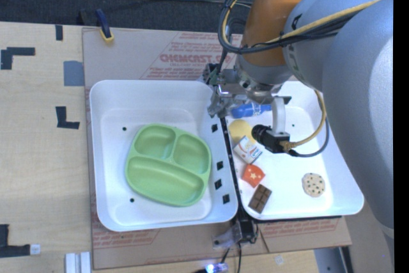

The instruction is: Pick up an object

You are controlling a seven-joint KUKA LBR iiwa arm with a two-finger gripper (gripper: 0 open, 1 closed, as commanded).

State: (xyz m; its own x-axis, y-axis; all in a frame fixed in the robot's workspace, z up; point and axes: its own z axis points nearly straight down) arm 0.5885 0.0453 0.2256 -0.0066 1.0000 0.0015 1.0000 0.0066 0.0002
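While glossy grey arm (345, 61) hangs over right bin (339, 201), fingers' state unclear, round speckled cookie (313, 185), ridged green tray (169, 164)

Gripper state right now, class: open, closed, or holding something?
Gripper: cannot be told; it sits low over the right bin, above the small items.

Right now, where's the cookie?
The cookie lies in the right bin, near its front right corner, apart from the chocolate bar to its left.
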